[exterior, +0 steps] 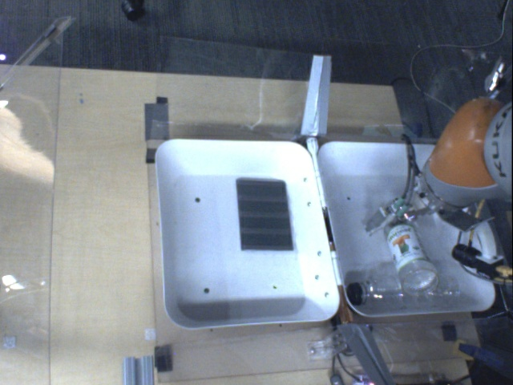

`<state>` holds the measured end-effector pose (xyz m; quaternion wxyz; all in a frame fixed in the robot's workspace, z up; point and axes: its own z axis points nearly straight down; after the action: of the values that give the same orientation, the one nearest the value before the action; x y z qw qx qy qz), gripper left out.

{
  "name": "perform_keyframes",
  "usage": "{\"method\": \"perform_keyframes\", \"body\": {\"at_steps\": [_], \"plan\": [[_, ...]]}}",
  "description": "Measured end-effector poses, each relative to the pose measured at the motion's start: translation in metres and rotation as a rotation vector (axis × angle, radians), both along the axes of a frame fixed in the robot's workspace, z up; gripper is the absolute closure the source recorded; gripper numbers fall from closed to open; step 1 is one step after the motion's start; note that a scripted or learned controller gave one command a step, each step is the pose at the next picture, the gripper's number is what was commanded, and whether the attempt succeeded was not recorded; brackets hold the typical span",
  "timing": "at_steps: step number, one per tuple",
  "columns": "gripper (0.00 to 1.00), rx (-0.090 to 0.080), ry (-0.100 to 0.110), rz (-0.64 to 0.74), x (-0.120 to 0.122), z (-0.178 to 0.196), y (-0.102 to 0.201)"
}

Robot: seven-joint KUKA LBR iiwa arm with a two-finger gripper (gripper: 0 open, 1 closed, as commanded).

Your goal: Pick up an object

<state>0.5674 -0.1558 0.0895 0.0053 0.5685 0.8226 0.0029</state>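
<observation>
We count two shallow white bins side by side on the wooden worktop (96, 239). The left bin (184, 239) carries one dark ribbed rectangular pad (264, 214) lying flat near its middle.

The right bin (353, 183) holds two objects. One is a clear plastic bottle with a green-and-white label (409, 251), lying tilted in the middle of the bin floor. The second is a clear bottle with a black cap (393, 292), lying along the bin's near wall, cap pointing toward the left bin. The two bottles are close together, possibly touching at the lower end of the labelled one.

One arm (473, 151) reaches in from the right, orange band uppermost. Its hand (403, 209) sits low in the right bin, just at the upper end of the labelled bottle. We cannot tell how far the hand is open, nor whether it grips anything.
</observation>
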Motion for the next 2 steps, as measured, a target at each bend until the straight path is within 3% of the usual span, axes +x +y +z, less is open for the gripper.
{"method": "perform_keyframes", "body": {"at_steps": [2], "plan": [[0.00, -0.004, -0.005, 0.033, -0.053, 0.001, -0.050]]}}
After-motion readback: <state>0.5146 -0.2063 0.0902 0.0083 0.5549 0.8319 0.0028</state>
